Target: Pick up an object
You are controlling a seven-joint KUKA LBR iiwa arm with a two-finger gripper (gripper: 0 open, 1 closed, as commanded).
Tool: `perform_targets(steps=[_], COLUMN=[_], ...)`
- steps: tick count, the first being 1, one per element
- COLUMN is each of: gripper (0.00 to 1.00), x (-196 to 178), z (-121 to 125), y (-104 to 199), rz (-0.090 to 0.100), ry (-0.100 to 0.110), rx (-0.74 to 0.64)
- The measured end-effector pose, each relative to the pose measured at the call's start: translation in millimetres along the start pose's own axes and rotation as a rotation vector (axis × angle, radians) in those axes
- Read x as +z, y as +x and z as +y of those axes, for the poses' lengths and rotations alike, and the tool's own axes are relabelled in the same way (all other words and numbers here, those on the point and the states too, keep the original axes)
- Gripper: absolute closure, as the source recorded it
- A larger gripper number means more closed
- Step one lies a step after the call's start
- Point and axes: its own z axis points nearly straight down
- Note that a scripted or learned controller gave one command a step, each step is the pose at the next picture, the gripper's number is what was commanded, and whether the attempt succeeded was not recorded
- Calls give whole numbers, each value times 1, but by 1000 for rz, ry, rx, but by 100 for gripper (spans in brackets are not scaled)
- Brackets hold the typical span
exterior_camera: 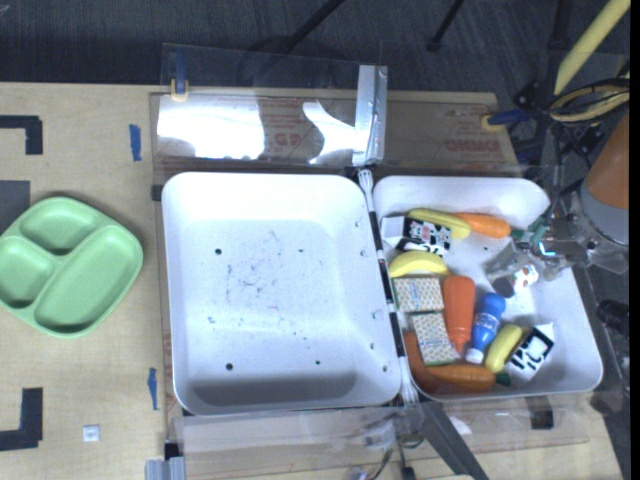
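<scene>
the end effector (520, 263) is over the right bin (578, 313), beside the blue bottle (486, 325) and orange carrot (459, 308). i cannot tell its state. the left bin (270, 288) is next to it.

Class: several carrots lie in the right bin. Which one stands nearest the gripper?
The carrot along the bin's far edge, lying crosswise beside the banana, is nearest the gripper. The other carrots lie lower, toward the near edge.
</scene>
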Motion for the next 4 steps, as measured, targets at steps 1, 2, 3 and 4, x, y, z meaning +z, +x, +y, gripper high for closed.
perform_targets(steps=[1, 2, 3, 4], gripper=[0, 0, 0, 0], x=[51, 103, 110, 111], z=[95, 108, 136, 134], y=[-10, -25, -40, -36], rz=[-2, 6, 35, 21], ry=[-3, -3, 47, 38], rx=[-95, -6, -23, -196])
